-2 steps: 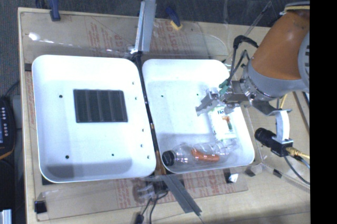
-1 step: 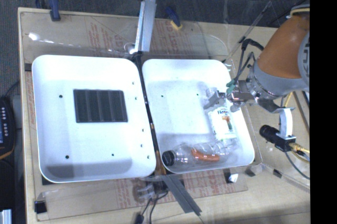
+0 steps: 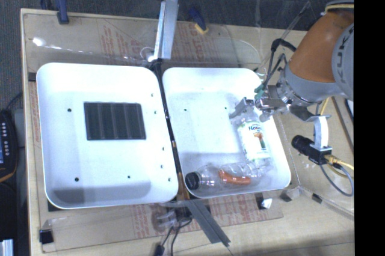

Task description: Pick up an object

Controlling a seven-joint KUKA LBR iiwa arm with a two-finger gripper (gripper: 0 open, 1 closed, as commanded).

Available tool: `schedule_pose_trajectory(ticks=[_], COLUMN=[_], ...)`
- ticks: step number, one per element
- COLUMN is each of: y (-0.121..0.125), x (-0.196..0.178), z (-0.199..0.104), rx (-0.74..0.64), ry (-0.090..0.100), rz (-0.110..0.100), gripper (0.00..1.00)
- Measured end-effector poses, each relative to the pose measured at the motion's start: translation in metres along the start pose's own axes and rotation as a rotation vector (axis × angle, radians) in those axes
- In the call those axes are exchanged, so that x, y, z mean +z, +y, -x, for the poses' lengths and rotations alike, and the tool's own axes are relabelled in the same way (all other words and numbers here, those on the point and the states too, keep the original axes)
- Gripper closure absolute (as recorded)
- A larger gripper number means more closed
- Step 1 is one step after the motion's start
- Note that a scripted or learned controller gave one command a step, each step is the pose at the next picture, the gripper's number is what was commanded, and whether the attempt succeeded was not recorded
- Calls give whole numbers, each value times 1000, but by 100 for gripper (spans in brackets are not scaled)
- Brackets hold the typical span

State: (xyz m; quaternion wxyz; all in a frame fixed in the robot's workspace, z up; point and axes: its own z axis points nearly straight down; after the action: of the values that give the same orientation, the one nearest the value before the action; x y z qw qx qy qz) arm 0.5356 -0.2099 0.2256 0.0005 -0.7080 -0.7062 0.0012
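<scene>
End effector [image 3: 248, 108] over right bin [image 3: 198, 86], just above clear bottle [image 3: 255, 142]; finger opening and contact impossible to tell. Second bottle [image 3: 225, 176] along front wall, contents blurred.

The arm [image 3: 322, 62] presents a grey rounded housing with a broad orange band above the wrist. Part of a dark lettered marking shows on the grey shell at the frame's right edge. Thin black cables run along the wrist section, looping outward at its upper side. The claw [image 3: 248, 107] is grey metal, angular in build, with a small green detail just behind it. A pale bracket hangs beneath the wrist.
</scene>
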Motion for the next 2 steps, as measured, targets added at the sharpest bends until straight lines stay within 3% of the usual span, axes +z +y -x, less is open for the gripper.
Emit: schedule_pose_trajectory(ticks=[1,2], y=[-21,-7], x=[-7,-19], z=[-10,-10], rx=[188,28], ry=[2,1], rz=[-3,0], gripper=[0,0])
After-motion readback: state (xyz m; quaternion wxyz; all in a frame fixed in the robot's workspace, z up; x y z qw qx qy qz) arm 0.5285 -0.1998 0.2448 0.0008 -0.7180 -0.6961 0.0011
